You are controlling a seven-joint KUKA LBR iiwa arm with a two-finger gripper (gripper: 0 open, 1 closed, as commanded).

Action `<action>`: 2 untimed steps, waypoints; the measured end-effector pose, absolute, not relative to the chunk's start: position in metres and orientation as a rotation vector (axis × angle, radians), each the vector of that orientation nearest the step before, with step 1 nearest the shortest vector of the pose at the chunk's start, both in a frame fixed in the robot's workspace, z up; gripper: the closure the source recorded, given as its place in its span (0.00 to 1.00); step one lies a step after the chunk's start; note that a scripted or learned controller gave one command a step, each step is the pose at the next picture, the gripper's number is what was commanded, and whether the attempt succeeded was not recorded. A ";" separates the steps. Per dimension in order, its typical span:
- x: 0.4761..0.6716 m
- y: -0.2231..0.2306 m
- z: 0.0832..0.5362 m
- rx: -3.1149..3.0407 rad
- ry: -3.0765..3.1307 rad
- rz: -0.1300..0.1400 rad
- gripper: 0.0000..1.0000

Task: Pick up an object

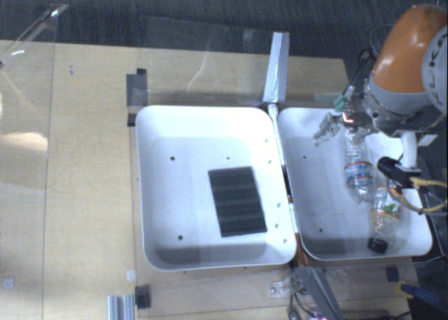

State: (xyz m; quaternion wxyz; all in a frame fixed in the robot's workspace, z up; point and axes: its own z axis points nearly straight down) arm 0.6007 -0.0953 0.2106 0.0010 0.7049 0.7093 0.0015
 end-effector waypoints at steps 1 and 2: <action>0.583 -0.175 0.196 2.132 2.300 0.005 0.00; 0.589 -0.205 0.088 2.134 2.292 0.010 0.00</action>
